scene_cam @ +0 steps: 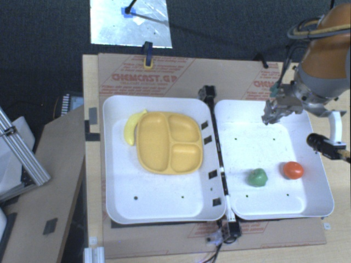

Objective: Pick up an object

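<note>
The gripper (272,113) hovered over the right bin (312,201) at its twelve o'clock edge; whether the jaws were spread could not be told. Green ball (256,177) and orange ball (293,170) lay toward five o'clock, probably awaiting pickup.

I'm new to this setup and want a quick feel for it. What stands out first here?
A yellow divided plate sits in the left bin, with a banana against its left side. In the right bin lie a green ball and an orange-red ball, while the gripper hovers over its far edge.
</note>
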You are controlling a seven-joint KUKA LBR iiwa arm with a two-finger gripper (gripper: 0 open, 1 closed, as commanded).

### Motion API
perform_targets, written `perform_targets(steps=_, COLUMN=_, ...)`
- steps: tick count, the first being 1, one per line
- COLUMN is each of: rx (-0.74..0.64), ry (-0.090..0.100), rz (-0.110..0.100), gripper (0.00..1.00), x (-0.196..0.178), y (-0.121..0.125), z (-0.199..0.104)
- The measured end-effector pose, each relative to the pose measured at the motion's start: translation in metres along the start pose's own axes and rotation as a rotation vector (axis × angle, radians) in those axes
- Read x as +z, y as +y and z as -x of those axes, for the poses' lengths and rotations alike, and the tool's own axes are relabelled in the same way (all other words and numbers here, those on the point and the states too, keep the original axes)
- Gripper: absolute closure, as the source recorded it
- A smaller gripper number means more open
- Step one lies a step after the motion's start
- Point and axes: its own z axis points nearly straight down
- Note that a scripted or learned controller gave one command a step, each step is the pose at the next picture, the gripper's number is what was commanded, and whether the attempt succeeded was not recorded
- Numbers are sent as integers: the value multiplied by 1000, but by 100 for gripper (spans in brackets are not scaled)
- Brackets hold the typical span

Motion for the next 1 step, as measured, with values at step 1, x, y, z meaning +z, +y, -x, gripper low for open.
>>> perform_targets(steps=1, rx=0, ry=0, rz=-1, gripper=100, x=3, y=1, z=-58)
